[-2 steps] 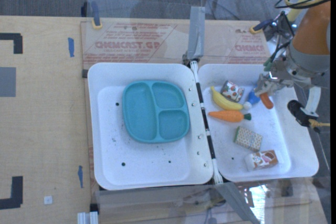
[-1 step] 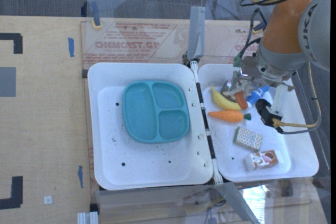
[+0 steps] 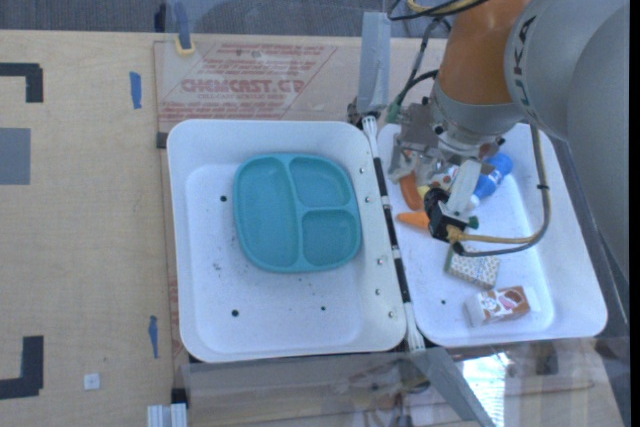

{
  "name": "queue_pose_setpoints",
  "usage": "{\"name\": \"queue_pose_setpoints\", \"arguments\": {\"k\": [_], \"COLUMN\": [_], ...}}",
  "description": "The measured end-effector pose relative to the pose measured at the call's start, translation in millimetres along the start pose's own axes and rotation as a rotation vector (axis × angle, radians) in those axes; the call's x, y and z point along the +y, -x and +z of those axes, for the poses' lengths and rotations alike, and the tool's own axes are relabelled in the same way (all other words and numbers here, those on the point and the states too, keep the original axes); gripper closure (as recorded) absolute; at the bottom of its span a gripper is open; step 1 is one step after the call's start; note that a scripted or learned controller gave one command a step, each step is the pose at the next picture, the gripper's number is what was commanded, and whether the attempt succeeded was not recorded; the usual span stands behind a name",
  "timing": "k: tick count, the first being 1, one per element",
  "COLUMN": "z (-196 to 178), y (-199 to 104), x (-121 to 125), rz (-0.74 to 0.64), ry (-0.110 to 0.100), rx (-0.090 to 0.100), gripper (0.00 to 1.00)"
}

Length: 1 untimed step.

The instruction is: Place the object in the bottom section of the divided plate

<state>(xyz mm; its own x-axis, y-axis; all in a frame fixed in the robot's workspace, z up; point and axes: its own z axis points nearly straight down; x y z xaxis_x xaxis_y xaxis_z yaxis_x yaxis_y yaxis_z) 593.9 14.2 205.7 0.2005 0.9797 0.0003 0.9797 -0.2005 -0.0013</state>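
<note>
A teal divided plate (image 3: 262, 212) lies in the left bin (image 3: 200, 295), with one long section on its left and two smaller ones on its right. My gripper (image 3: 418, 167) hangs low over the upper left corner of the right bin (image 3: 560, 305). Just below it lie an orange carrot-like piece (image 3: 410, 218) and a second orange piece (image 3: 411, 187), partly hidden by the gripper. Nothing shows clearly between the fingers.
In the right bin, a blue bottle-like thing (image 3: 494, 173) sits to the gripper's right. A patterned packet (image 3: 472, 267) and a brown-and-white packet (image 3: 500, 305) lie nearer the front. The wall between the bins (image 3: 385, 215) runs beside the gripper.
</note>
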Motion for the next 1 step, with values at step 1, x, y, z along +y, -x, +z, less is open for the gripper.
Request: {"name": "queue_pose_setpoints", "arguments": {"k": [1], "z": [-1.1], "y": [-50.8], "x": [-27.2], "rz": [-0.266], "ry": [-0.001], "rx": [0.000], "gripper": [1.00]}}
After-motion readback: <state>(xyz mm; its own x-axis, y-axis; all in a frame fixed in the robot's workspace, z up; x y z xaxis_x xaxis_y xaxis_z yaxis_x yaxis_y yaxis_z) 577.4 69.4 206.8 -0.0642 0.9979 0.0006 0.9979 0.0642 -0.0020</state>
